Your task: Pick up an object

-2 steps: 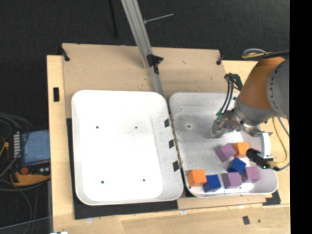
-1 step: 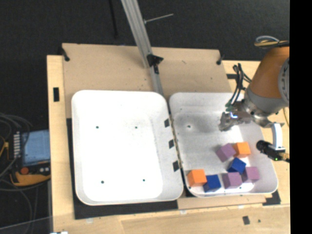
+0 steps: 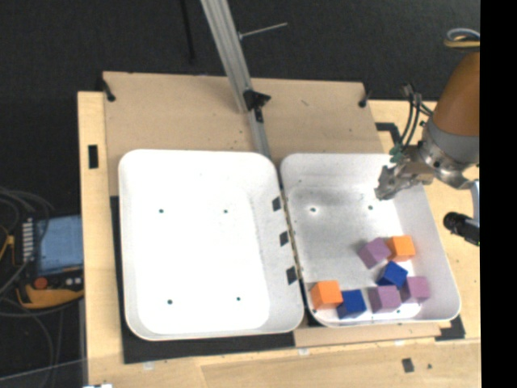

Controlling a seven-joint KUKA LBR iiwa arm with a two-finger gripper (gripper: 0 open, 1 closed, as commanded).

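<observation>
Purple, blue and orange blocks (image 3: 376, 251) crowded at near end of right bin (image 3: 339, 186), probably slid there. Claw (image 3: 388, 186) hovering over bare far part, well apart from blocks; finger state impossible to tell.

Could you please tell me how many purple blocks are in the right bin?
3: one purple block left of the upper orange block, one at the near wall, one toward the right wall. None looks hidden.
</observation>
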